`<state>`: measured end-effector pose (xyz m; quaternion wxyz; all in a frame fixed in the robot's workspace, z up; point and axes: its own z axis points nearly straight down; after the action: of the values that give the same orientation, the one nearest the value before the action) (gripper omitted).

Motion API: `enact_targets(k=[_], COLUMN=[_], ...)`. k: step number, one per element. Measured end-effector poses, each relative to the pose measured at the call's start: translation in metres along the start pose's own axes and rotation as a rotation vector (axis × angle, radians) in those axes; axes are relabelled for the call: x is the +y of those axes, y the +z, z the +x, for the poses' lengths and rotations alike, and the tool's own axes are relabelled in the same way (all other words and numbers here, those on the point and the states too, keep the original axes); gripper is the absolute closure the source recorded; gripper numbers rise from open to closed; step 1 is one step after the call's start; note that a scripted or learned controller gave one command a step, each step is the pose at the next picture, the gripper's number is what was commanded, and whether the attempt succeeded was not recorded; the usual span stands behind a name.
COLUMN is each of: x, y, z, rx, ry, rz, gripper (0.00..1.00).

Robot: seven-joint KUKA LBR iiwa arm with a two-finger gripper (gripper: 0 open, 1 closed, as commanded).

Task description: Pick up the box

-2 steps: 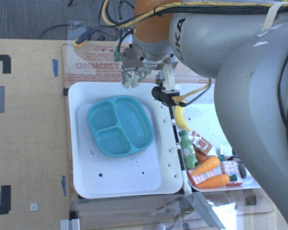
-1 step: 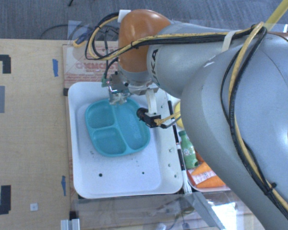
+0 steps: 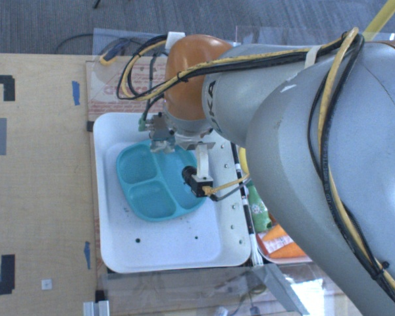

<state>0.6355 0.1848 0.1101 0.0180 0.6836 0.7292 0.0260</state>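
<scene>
Filling the right of the frame, my grey arm (image 3: 316,130) reaches into the left bin (image 3: 158,252), gripper (image 3: 161,140) low over one teal divided tray (image 3: 148,183). Whether it grips anything, I cannot tell. One orange-and-green box (image 3: 276,239) peeks out lower right; I judge it light, stiff cardboard, best pinched across its flat sides.

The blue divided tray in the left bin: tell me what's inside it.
The blue divided tray shows two bare compartments on its left side. The gripper hangs over its upper edge, and the arm covers the tray's right part, so anything there is hidden.
</scene>
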Motion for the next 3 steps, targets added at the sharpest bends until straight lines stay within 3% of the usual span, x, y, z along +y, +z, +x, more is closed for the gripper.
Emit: enact_targets(k=[1,2,3], x=[0.039,0.031,0.03], y=[0.008,0.018,0.017], z=[0.008,-0.018,-0.022], rx=[-0.01,-0.003,-0.007], ry=[0.34,0.223,0.383], rz=[0.044,0.054,0.056], gripper=[1.0,1.0,1.0])
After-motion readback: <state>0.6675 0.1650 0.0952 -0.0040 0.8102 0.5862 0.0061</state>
